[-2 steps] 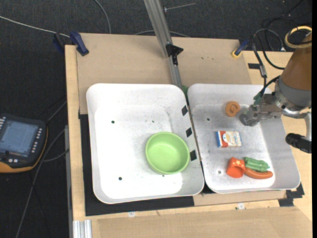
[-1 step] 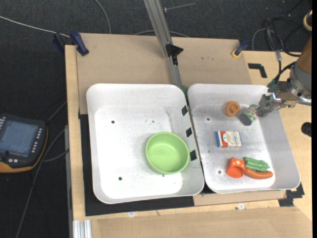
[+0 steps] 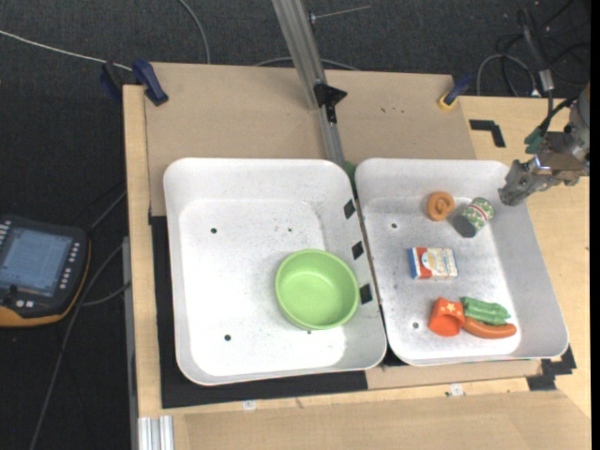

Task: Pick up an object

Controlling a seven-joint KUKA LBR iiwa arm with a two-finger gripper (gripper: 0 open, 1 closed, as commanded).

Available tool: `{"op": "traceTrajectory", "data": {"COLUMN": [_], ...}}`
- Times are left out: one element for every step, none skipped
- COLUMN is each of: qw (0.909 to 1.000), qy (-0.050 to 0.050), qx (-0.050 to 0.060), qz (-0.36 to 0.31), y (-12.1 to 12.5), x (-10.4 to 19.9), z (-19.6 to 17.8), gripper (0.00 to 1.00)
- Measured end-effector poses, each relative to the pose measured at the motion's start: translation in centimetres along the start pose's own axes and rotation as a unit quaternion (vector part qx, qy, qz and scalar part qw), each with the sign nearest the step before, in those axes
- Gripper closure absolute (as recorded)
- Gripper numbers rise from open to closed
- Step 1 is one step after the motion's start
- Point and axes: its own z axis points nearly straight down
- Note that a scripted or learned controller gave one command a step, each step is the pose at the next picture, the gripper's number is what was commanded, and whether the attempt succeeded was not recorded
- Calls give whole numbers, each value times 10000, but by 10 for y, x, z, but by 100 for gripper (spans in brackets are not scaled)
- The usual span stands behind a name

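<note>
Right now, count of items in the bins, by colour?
Green: 1, round green plastic bowl, left bin.
Orange: 1, round orange piece.
Green-white: 1, small can.
White-blue-red: 1, small box.
Orange-green-red: 1, toy cluster.
Total: 5

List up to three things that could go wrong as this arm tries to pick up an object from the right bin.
1. The gripper sits at the right bin's edge; descending there, it might strike the rim.
2. The orange round piece and small can lie close together, so fingers could nudge one aside.
3. The orange-and-green toy vegetables lie pressed together, making a clean single grasp doubtful.
</note>
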Motion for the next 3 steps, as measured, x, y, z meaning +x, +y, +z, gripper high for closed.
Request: {"op": "traceTrajectory", "data": {"qw": [10000,10000,10000], "qy": [11,10,11], "qx": [26,18,25], "qz": [-19,-21,-17], "y": [1,11,12], "x": [50,95,140], "z": [14,10,20], "gripper": [100,100,100]}}
